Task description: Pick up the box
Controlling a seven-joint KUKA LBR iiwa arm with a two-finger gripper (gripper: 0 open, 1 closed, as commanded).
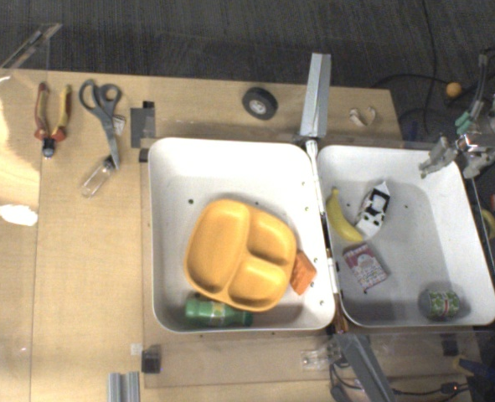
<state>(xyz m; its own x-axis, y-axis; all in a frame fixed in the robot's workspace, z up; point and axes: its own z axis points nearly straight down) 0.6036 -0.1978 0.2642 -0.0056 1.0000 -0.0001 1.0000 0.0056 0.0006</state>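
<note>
The wooden bench (63, 266) is light brown — bright light shines on its left side. Behind the bench lies a dark grey carpet floor (188, 15). Black cables (435, 23) run over the carpet, behind the bench's right end.
</note>
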